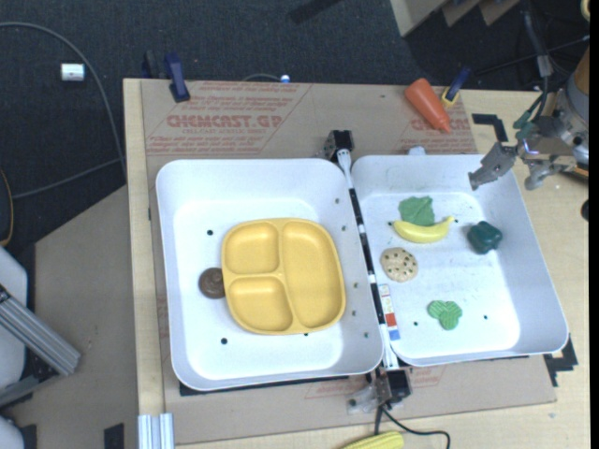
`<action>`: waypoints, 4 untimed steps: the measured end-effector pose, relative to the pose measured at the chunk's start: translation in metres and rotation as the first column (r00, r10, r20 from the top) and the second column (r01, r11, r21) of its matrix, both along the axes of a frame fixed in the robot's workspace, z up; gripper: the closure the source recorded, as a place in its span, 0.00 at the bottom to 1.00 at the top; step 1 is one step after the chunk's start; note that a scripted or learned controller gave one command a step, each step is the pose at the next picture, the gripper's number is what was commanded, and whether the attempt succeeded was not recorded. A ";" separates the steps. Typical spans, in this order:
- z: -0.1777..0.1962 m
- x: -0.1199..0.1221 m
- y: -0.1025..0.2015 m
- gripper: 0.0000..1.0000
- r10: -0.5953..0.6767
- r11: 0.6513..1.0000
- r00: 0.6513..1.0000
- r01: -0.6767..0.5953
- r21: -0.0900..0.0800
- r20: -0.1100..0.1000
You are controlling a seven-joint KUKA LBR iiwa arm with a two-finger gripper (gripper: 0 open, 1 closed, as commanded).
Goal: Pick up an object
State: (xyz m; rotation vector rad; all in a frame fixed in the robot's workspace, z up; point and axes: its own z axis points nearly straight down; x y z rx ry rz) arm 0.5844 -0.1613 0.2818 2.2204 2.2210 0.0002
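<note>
we can't tell the gripper state — it hovers beyond the banana, so our descent could hit the right bin wall.

In the right bin lie five small items, all apart except two: a yellow banana touching the green leafy piece behind it, a dark green pepper-like lump to their right, a round speckled cookie, and a light green broccoli-like piece nearest the front.
</note>
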 end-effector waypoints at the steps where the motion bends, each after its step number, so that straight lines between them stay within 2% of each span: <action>1: -0.135 0.021 -0.062 0.00 -0.001 1.000 1.000 0.001 0.001 -0.002; 2: -0.198 0.004 -0.041 0.00 -0.001 1.000 1.000 0.001 0.002 -0.003; 3: -0.187 0.005 -0.041 1.00 -0.001 1.000 1.000 0.001 0.000 0.001; 4: -0.197 0.019 0.030 1.00 0.001 1.000 1.000 -0.001 0.003 -0.002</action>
